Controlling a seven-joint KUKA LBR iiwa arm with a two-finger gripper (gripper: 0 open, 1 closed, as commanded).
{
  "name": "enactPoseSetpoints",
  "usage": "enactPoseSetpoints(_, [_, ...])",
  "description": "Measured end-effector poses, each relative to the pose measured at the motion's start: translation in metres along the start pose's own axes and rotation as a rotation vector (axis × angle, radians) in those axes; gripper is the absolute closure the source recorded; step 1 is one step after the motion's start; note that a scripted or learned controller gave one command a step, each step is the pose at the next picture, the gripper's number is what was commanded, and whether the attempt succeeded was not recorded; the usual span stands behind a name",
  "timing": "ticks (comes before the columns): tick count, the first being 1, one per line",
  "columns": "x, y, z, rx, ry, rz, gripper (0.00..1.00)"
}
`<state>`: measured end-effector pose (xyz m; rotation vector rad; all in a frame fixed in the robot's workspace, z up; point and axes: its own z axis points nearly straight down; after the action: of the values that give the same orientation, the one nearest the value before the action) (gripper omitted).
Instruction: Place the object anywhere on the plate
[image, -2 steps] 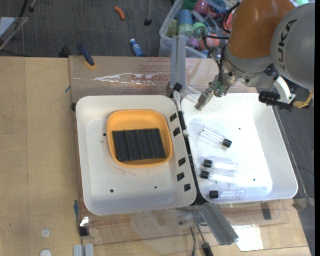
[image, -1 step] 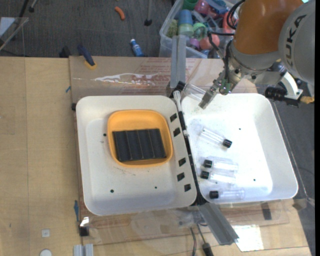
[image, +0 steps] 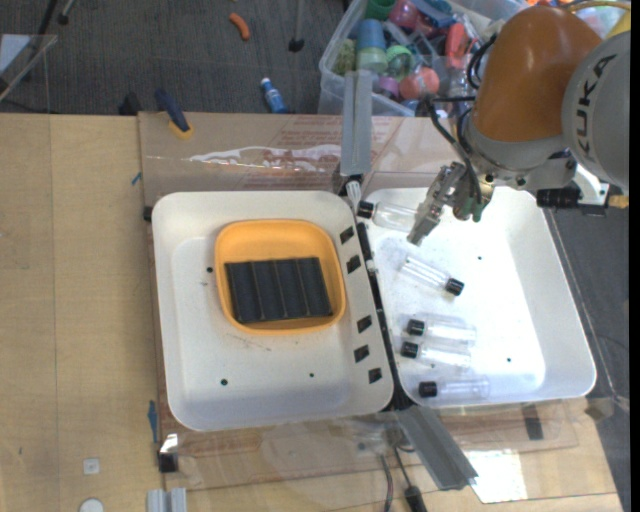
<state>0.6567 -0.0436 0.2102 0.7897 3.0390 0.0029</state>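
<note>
An orange plate (image: 278, 233) sits in the left bin (image: 190, 370), and a black ridged rectangular block (image: 278, 290) lies across its middle. Several clear tubes with black caps lie in the right bin (image: 545, 300): one at the back left (image: 388, 213), one near the middle (image: 430, 274), two side by side (image: 442, 338) and one at the front (image: 458, 386). My gripper (image: 420, 230) hangs over the back left of the right bin, tilted down to the left, between the back-left tube and the middle one. Nothing can be made out in its grasp.
A grey divider with black clips (image: 362, 300) runs between the two bins. Behind the bench stands a clear box of coloured toys (image: 400, 50). The arm's orange band (image: 530, 70) looms over the right bin's back edge.
</note>
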Motion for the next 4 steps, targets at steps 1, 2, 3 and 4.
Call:
enactPoseSetpoints(1, [0.0, 0.004, -0.044, -0.002, -0.006, -0.197, 1.0])
enactPoseSetpoints(2, [-0.004, -0.011, -0.08, -0.002, -0.007, -0.387, 1.0])
enactPoseSetpoints(3, [-0.027, -0.037, -0.071, -0.002, -0.008, -0.552, 1.0])
enactPoseSetpoints(4, [-0.045, -0.058, -0.05, -0.001, -0.004, -0.646, 1.0])
